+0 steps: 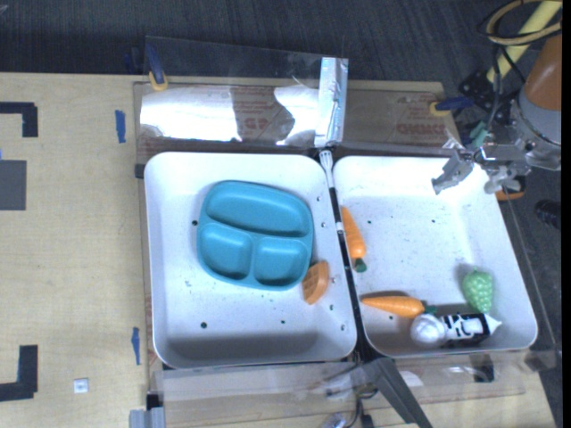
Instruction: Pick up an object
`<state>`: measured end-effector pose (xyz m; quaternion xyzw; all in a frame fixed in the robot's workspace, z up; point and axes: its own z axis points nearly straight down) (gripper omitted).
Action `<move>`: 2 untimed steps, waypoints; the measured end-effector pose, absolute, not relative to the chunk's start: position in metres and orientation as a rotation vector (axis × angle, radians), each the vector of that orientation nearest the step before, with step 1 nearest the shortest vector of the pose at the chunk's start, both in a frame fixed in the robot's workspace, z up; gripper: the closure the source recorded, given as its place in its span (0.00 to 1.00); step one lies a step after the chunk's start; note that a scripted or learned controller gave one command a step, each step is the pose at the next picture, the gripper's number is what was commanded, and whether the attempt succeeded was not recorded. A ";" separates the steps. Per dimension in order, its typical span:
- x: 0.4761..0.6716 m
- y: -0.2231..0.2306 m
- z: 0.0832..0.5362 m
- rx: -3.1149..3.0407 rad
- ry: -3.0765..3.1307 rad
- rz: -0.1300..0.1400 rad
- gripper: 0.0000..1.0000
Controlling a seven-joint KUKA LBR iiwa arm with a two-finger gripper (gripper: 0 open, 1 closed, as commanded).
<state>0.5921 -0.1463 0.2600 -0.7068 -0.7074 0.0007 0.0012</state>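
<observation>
My gripper (469, 178) hangs over the far right corner of the right bin (419, 205), its two fingers spread apart with nothing between them. In that bin an orange carrot (353, 237) lies along the divider. A second carrot (393, 305) lies near the front, beside a black-and-white tube with a silver cap (451, 327). A green bumpy fruit (478, 286) rests by the right wall. The left bin (165, 266) holds a blue divided plate (254, 234) and an orange wedge (315, 283) at the plate's front right corner.
A shiny clear panel (245, 105) stands upright behind the left bin. Yellow and black cables (519, 23) loop at the top right, above the arm. Wooden bench (67, 239) lies left of the bins, marked with black and blue tape.
</observation>
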 end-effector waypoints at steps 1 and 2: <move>0.575 -0.193 0.178 -2.326 -2.104 0.007 0.00; 0.538 -0.202 0.096 -2.323 -2.110 -0.012 0.00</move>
